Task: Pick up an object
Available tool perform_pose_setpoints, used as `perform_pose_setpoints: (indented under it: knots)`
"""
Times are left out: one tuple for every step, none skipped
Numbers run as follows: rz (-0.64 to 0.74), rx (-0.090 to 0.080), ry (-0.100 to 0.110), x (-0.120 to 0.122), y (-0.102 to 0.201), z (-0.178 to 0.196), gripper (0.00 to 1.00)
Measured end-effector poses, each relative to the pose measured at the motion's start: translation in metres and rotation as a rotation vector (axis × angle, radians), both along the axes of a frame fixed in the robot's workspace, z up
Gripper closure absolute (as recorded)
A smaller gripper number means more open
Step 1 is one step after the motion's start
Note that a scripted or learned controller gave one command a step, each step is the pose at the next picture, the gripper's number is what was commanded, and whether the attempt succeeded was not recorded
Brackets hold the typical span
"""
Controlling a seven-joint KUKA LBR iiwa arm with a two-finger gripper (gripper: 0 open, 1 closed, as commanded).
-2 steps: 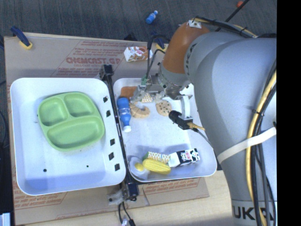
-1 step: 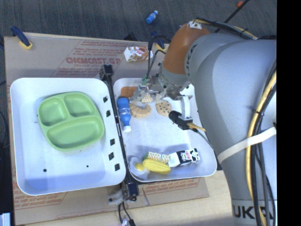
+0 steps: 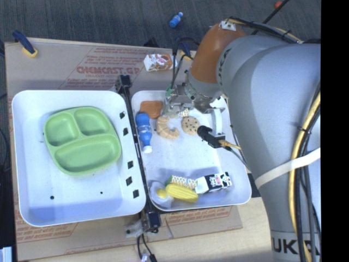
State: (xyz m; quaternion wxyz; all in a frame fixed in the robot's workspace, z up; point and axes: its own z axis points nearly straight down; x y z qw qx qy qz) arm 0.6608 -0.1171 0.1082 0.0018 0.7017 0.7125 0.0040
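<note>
- The big grey arm comes in from the right and bends over the right-hand bin, its orange band sitting above the wrist.
- The gripper hangs over the far left part of that bin, just above a cluster of small food-like pieces. The wrist hardware crowds the view there, so I cannot tell whether it is wide or narrow, or whether anything sits in it.
- Right beneath and beside it lie an orange-brown piece, a pale bread-like ring and a round speckled cookie, all close together.
- A small blue-and-white bottle lies along the bin's left wall, just beside the ring.
- At the near end of the same bin there is a yellow corn cob, a patterned green-and-white strip touching it, and a black-and-white cow-patterned block just to its right.
- The left-hand bin holds a green divided plate with three compartments.
- Both bins rest on a brown cardboard sheet with red printing on the worktop.
- Beyond the bins, a small red-and-white packet lies on the cardboard, a blue clamp with a yellow tip sits at the far left corner, and a small blue object lies on the dark floor.
</note>
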Motion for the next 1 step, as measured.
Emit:
perform_pose_setpoints:
  knots:
    - [0.001, 0.0, 0.001, -0.0002, 0.0003, -0.0003, 0.0]
